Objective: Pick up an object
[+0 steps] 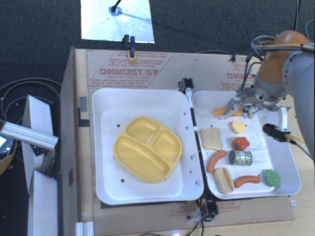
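**Reaching at the far end of the right bin**

Sitting under my gripper (239, 108) is an orange carrot-like piece (220, 112), at the far end of the right bin (288, 157). I cannot tell whether anything is held.

Just nearer lie a yellow piece (238, 127), a bread slice (212, 138) and a red tomato (240, 143). Further toward me are a green-labelled can (240, 157), two sausages (216, 160), a bun (223, 180) and a broccoli floret (271, 178). My left bin (106, 132) holds a yellow divided plate (147, 148). Both bins rest on the counter (147, 70).
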Available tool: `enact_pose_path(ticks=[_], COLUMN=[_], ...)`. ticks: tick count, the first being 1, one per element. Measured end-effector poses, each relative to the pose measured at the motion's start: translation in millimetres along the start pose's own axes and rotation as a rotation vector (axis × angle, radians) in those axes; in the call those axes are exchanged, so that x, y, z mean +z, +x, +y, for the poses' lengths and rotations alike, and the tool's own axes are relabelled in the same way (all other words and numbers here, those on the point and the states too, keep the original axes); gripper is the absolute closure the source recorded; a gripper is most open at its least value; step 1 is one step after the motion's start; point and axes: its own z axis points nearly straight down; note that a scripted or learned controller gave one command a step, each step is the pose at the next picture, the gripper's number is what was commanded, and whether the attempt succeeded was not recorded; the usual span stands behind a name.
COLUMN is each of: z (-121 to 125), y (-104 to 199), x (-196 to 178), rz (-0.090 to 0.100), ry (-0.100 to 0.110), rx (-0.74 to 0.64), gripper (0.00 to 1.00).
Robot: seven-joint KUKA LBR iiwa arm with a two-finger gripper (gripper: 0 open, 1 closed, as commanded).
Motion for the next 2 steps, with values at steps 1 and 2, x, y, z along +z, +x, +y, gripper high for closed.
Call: enact_pose_path(ticks=[1, 2], z=[-49.2, 2.2], y=[-12.3, -4.3], x=[8.3, 8.6], rz=[-0.006, -0.004], ry=[-0.036, -0.010], rx=[-0.003, -0.008], gripper=[0.00, 0.00])
